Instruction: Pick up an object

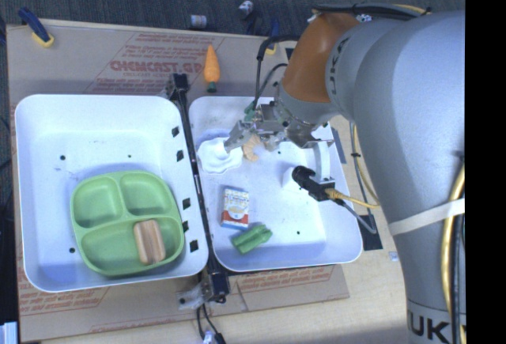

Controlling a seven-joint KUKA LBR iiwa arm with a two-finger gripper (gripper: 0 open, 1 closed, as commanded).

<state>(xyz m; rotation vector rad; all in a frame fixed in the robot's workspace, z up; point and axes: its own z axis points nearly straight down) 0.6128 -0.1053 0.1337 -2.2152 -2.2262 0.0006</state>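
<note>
one fixed camera, high above the bench, looking down at a slant. both white bins sit in frame: left bin (39, 176), right bin (332, 247). dark floor runs along the top edge. the arm (395, 97) enters from the right, bulking large and near the lens, covering that side.

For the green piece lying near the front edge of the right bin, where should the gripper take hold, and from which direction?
Grip the green piece across its narrow width, near its middle, coming straight down from above. It lies flat on the bin floor as a long shape slanting up to the right, so its long sides are free. The small carton sits close behind it, and the bin's front wall is just below; a descent from above probably avoids both.
</note>
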